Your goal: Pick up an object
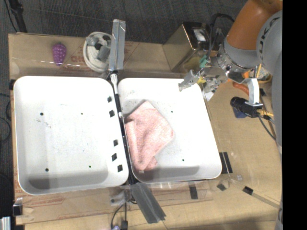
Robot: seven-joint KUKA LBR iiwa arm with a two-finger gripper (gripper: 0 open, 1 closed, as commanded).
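A crumpled pink cloth [146,135] lies in the right bin [196,143], against its left wall and reaching toward the middle. My gripper [198,84] hangs over the far right corner of that bin, up and to the right of the cloth and well apart from it. Its two fingers [186,84] are spread, with nothing between them. The grey arm with its orange band [252,13] comes in from the upper right.
The left bin [29,128] sits beside the right one, with a row of black clips along their shared wall [116,143]. Behind the bins are a purple grape-like toy [59,53], a white round holder [97,51] and an upright metal bar [117,40]. Cables lie at the right.
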